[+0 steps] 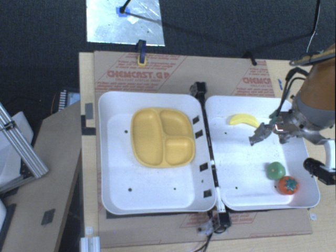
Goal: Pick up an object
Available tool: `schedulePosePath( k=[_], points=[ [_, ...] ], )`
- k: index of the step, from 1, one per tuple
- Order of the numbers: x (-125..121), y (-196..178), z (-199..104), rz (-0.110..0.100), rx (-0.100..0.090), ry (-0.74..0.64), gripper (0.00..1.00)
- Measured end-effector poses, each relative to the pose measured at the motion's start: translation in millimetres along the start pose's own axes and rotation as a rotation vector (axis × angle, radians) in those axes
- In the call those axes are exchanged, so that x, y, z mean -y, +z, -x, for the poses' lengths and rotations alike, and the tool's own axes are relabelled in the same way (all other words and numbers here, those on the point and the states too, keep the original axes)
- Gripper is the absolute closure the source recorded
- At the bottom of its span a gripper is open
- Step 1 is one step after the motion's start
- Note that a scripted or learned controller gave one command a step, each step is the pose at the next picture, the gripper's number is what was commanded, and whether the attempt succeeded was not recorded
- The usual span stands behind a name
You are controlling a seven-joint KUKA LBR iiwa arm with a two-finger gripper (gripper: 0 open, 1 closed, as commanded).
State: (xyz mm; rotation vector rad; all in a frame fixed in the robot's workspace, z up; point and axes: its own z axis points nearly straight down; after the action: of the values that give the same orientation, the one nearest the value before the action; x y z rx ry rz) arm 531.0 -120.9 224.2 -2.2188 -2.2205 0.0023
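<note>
progress: nothing lifted yet | claw (261, 136): over right bin (231, 196) centre, whether apart or together I cannot tell | banana (243, 120): far edge | green ball (275, 170), tomato (287, 185): near right corner

We see two white bins (113, 156), the left holding a pale yellow divided plate (161, 137). In the right bin (236, 193) lie a yellow banana (242, 120), a green fruit (275, 170) and a red tomato (287, 185) with a green top. The counter (173, 70) is tan cardboard printed with red lettering. At upper left a silvery sheet (125, 14) bears blue tape.
</note>
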Motion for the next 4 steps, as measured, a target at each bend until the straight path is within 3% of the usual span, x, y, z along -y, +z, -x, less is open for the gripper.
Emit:
schedulePosePath(
  k=[2, 3, 4],
  points=[
    [14, 111, 5, -0.001, 0.000, 0.001, 0.00],
    [12, 97, 5, 0.005, 0.001, 0.000, 1.00],
    [8, 53, 10, 0.008, 0.002, -0.003, 1.00]
  ],
)
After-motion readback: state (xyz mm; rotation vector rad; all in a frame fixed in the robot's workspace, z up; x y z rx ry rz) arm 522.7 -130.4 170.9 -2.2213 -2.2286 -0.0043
